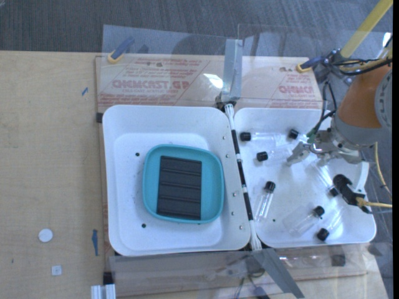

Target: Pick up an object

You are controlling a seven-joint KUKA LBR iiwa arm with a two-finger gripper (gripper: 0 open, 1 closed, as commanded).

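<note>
Clear vials [267, 199] lay scattered across the right bin [368, 232]. My hand [303, 149] hung near its far edge; whether clenched, I couldn't tell. Slick glass might roll away.

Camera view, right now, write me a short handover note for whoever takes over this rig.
Gripper: low over the right bin, near its upper right part; whether its fingers are open or shut cannot be told, and nothing is seen between them.
Things: clear vials with black caps lie scattered in the right bin, for example one near the divider and one lower down. The left bin holds a teal tray with a black ridged block in it.
Done: no pick seen.
Left: grasp and lift one object.
</note>
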